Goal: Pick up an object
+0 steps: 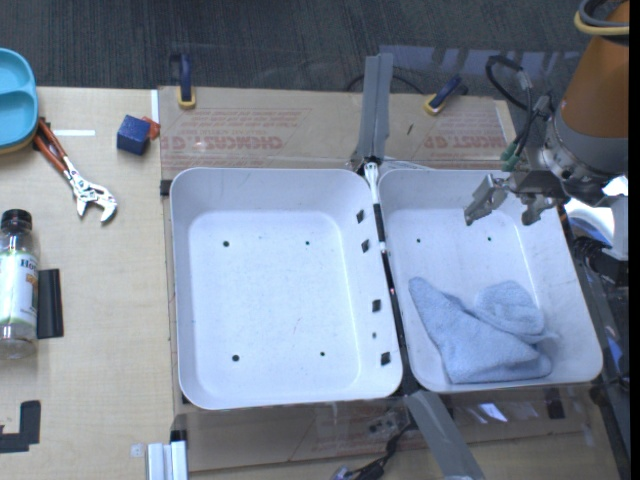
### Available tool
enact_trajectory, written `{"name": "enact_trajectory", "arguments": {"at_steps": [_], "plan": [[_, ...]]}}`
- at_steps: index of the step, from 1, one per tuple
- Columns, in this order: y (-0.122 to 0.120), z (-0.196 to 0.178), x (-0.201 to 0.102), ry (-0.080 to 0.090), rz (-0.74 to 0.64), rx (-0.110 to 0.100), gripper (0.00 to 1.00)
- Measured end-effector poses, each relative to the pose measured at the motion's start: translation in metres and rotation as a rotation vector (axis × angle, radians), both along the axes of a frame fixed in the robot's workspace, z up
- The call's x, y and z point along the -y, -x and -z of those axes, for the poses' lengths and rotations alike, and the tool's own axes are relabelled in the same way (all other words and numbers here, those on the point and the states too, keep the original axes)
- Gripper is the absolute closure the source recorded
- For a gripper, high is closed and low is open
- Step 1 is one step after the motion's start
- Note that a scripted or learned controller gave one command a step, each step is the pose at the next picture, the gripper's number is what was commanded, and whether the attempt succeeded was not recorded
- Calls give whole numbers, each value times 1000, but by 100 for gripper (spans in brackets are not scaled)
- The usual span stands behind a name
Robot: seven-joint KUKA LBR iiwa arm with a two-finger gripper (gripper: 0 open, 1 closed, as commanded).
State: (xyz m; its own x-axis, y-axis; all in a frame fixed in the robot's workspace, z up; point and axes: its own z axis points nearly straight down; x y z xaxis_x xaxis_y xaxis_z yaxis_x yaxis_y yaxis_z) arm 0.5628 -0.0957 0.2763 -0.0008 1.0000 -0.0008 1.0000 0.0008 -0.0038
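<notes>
Cloth [484, 330], pale blue, crumpled in right bin [440, 203], near front wall. Gripper [508, 206] above same bin's far part, well apart from cloth, fingers spread, nothing between them. Left bin [200, 198] just beside, sharing middle edge. Off to left on bench [100, 368]: wrench [82, 190], bottle [16, 283], blue block [132, 134], blue dish [15, 98].

Dark grey carpeted floor [280, 18] along the top, pale wooden tabletop [90, 318] beneath it, flat brown printed cardboard sheet [300, 133] laid over the tabletop's right part, blue and yellow clamps [183, 78] pinning its far edge, even soft overhead light
</notes>
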Motion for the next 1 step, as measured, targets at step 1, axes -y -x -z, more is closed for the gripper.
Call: {"name": "enact_trajectory", "arguments": {"at_steps": [1], "plan": [[76, 25, 59, 0, 209, -1, 0]]}}
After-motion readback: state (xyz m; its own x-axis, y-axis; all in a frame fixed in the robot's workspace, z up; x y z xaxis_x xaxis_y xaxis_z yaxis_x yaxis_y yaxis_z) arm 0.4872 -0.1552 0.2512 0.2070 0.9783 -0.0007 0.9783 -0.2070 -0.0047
